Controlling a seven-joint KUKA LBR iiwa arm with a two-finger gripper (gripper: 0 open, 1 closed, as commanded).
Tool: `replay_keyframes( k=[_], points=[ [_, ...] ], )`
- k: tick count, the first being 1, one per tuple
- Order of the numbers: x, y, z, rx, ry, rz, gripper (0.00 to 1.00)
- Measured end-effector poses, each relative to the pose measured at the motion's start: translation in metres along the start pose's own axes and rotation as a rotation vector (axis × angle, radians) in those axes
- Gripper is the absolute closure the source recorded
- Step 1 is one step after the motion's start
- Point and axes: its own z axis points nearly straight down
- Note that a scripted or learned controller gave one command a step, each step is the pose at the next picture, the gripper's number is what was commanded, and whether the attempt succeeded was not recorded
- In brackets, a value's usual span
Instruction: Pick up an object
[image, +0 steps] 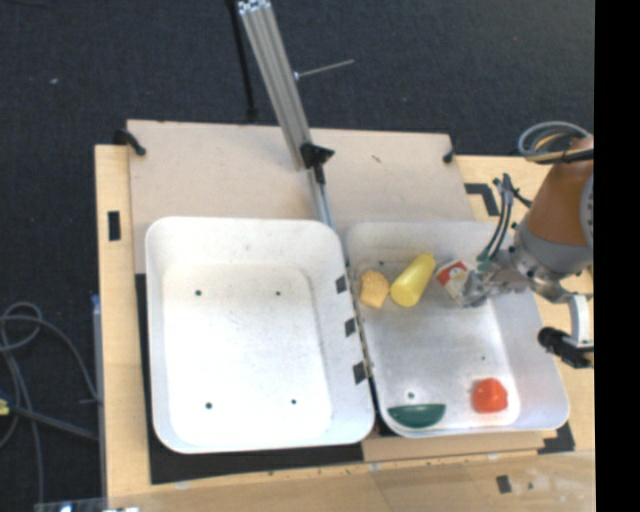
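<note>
The right bin (520, 330) holds several objects. A yellow bottle-shaped piece (412, 280) lies tilted near the bin's far left, with a tan rounded lump (373, 289) just left of it. A small red and white item (452, 273) sits right of the yellow piece. My gripper (473, 290) is low in the bin, right against that red and white item; whether it holds the item is unclear. A red ball-like object (489, 395) and a dark green bowl-shaped piece (416, 413) rest near the bin's front rim.
The left bin (180, 250) stands beside the right one, with black clips (352, 325) along their shared edge. A metal pole (285, 90) slants up behind the bins. The grey arm with its orange band (560, 200) and cables crosses the right bin's far right corner.
</note>
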Motion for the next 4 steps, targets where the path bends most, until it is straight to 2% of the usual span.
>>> replay_keyframes(
  k=[1, 2, 3, 4],
  points=[
    [0.009, 0.002, -0.054, 0.005, 0.004, -0.003, 1.0],
    [0.002, -0.005, -0.11, 0.004, 0.003, 0.002, 1.0],
    [0.001, -0.004, -0.12, 0.009, 0.005, -0.003, 1.0],
    [0.05, -0.013, -0.111, 0.011, 0.005, -0.004, 1.0]
  ],
)
